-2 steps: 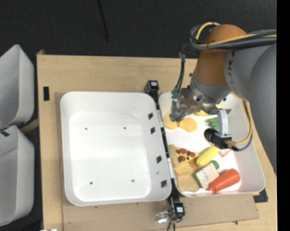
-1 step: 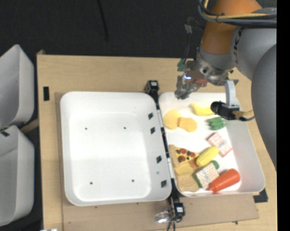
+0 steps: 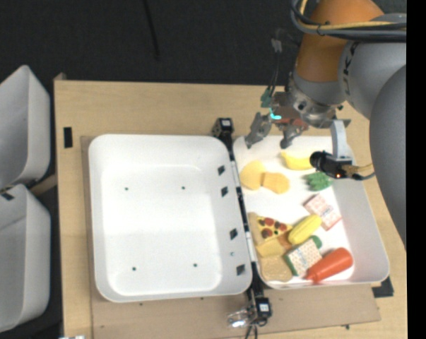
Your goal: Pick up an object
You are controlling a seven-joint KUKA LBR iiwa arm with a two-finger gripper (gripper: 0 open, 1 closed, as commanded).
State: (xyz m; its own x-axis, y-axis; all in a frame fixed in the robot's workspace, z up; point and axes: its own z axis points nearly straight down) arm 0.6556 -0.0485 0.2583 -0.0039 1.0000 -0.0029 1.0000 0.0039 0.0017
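A tan desk (image 3: 71, 210) on dark floor carries two white bins. The left bin (image 3: 163, 217) is bare inside, all open room. The right bin (image 3: 371, 249) holds toy food: carrot (image 3: 331, 264) at the near edge, corn (image 3: 304, 227), pizza slice (image 3: 270, 226), a yellow piece (image 3: 253, 176), banana (image 3: 296, 161) far. The gripper (image 3: 272, 137) hangs over the far left corner, jaws spread wide, holding nothing.

The claw (image 3: 272, 135) hung open above the right bin's (image 3: 374, 240) far end, near a banana (image 3: 294, 160) and yellow pieces.
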